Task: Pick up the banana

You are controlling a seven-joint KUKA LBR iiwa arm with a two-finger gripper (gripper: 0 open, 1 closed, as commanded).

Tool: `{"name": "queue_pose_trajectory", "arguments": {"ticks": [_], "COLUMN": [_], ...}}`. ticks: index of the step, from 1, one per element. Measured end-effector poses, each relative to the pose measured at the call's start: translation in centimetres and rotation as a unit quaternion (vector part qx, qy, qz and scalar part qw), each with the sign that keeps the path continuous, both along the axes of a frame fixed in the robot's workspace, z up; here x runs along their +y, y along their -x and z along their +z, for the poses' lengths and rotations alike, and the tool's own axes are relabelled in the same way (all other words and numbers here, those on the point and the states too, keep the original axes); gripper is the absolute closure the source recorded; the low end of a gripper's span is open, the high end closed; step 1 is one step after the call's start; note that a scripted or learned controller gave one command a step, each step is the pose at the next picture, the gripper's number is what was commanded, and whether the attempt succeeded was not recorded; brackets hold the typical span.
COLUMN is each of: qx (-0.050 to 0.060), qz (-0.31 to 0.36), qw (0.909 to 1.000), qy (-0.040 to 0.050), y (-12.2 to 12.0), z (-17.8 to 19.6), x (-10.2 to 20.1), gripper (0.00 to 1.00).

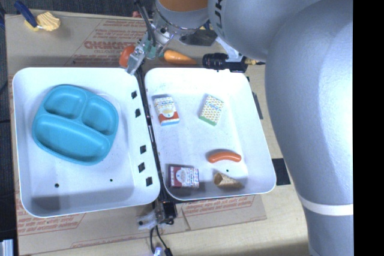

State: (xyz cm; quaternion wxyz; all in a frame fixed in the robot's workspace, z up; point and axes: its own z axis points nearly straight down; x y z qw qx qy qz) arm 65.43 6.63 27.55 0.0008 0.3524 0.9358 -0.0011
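Camera view has the gripper (141, 54) hanging over the far rim where the two bins (144, 129) meet. Whether it is open or closed cannot be told, and nothing shows in its grasp. Just beside it on the cardboard, outside the bins, lie a carrot (177, 57) and an orange piece (125, 57).

No item reads surely as a banana. The likeliest is the yellow lump (48, 22) on the cardboard, well off toward the view's left of the gripper and outside both bins. Nearer the camera from the gripper lie two boxes (166, 110), a sausage (224, 157) and a pale wedge (228, 178); none looks like one.

By my judgement the pick is not begun: finding, reaching, closing and lifting all remain.
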Motion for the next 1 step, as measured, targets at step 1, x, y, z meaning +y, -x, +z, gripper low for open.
{"name": "queue_pose_trajectory", "arguments": {"ticks": [1], "qx": [0.0], "qz": [0.003], "qw": [1.0], "qy": [0.0007], "y": [-0.04], "z": [1.04], "x": [0.08], "gripper": [1.0]}}
